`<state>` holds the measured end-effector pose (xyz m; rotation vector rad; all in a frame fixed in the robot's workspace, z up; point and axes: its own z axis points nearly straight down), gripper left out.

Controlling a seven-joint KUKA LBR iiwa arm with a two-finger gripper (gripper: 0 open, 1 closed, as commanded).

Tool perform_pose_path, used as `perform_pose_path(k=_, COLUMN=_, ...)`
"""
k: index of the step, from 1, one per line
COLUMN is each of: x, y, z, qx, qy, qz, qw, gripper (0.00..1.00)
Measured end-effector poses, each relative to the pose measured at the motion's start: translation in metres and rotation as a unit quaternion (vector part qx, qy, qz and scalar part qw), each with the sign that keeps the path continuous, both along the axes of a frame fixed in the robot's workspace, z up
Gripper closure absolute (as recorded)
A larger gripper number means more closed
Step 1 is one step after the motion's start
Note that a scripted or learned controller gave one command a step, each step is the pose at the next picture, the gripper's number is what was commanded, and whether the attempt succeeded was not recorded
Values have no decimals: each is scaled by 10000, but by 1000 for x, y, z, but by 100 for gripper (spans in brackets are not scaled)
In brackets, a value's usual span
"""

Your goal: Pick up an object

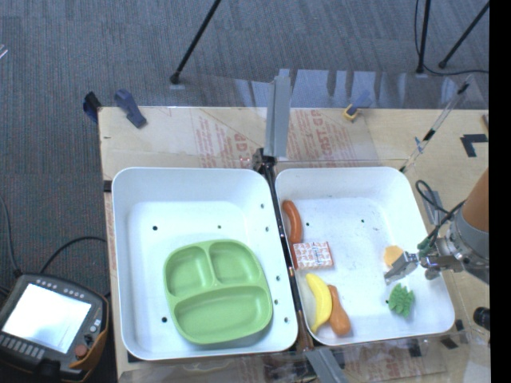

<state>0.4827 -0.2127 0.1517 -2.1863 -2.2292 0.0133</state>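
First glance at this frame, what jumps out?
The green divided plate in the left bin stands out most. In the right bin, a banana, carrot, sausage and small box line its left wall. The gripper reaches in from the right, above a green toy.

The arm (pixel 483 214) reaches in from the right, its pincer (pixel 409 266) held low
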Motion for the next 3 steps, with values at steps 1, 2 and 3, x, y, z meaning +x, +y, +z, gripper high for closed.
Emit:
perform_pose_path(k=1, x=-5, y=7, z=-68, qx=20, qy=-15, qz=-1562, qw=9877, gripper=0)
perform_pose_path(k=2, x=-8, y=5, z=-63, qx=11, qy=29, qz=-1597, qw=9872, gripper=100)
perform_pose_path(k=3, x=31, y=78, z=38, qx=-36, qy=-77, qz=-1171, qw=9931, gripper=100)
